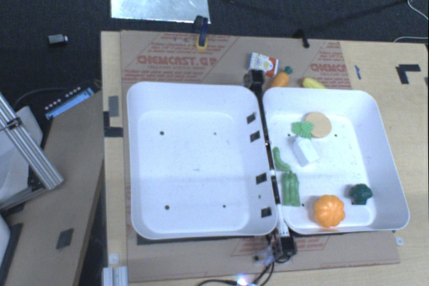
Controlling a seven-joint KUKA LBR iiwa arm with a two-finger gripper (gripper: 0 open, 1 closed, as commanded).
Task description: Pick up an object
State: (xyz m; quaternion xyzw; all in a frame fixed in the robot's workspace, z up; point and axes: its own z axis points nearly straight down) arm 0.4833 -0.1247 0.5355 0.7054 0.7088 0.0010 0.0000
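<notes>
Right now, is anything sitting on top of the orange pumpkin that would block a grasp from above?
Nothing visible does. The orange pumpkin lies uncovered near the front wall of the right bin; the dark green piece and the green strip lie beside it, apart.

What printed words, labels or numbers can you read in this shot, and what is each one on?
"CHEMCAST GP", red print on the brown board under the bins, upper left.
Same red print at the board's upper right, partly hidden, not fully readable.
Red print along the board's bottom edge, too blurred to read.
Small red and white packet behind the bins: its label is too small to read.
</notes>
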